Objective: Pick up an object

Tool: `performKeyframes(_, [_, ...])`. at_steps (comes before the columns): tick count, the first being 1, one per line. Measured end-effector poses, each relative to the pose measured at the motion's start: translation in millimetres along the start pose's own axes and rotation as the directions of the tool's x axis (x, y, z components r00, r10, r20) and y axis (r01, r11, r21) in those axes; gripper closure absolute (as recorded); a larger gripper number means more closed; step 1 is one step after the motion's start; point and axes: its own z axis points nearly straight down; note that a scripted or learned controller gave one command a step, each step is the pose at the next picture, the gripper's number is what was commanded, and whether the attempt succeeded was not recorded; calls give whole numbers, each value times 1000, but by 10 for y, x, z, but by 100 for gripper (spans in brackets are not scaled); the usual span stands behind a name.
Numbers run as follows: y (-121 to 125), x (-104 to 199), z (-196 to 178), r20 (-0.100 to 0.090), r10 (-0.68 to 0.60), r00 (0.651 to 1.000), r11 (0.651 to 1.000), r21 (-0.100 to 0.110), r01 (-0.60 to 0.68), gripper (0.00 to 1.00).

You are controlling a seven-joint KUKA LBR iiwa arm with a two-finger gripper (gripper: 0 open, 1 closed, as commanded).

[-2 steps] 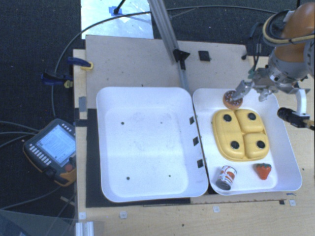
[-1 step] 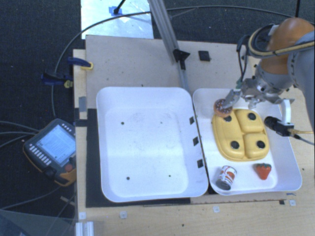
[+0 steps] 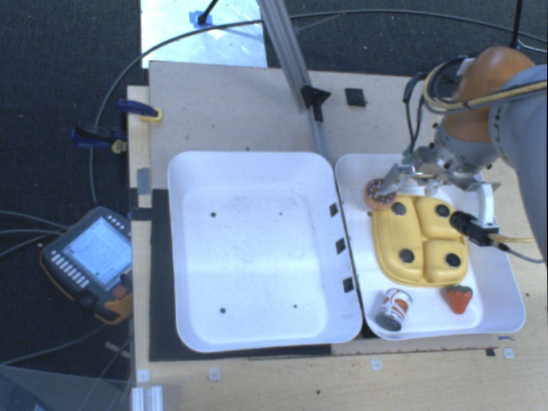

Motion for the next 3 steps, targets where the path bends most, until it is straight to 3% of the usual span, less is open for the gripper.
performKeyframes(1, [31, -1, 318, 1, 3, 1000, 1000, 3, -3, 0])
performKeyframes(2, [65, 13, 169, -1, 0, 1000, 1000, -8, 0, 100])
performKeyframes(3, [111, -79, -431, 2, 3, 1000, 1000, 5, -3, 100])
